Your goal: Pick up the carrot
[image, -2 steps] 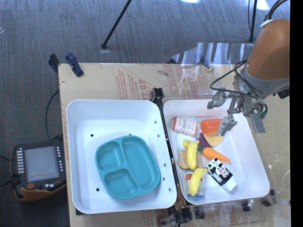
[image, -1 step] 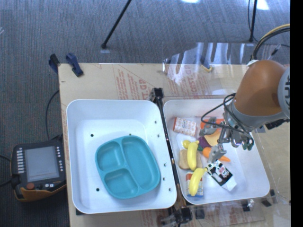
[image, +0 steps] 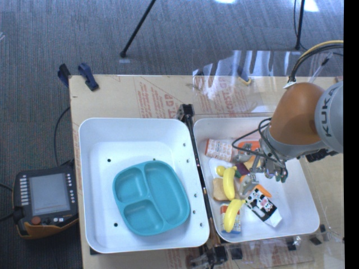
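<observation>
The carrot (image: pixel 247 146) shows as an orange piece near the back of the right bin (image: pixel 305 217), partly covered by the arm's wrist. My gripper (image: pixel 262 171) hangs low over the middle of that bin, just in front of and to the right of the carrot, above a purple item (image: pixel 242 166). A small orange bit (image: pixel 263 191) lies beside the milk carton (image: pixel 263 206). I cannot make out anything held in the gripper.
The right bin also holds two bananas (image: pixel 229 182) (image: pixel 232 215), a bread slice (image: pixel 217 190) and a tan packet (image: pixel 218 148). A teal divided plate (image: pixel 150 197) lies in the left bin (image: pixel 92 150). A control pendant (image: pixel 45 198) sits off the bench at left.
</observation>
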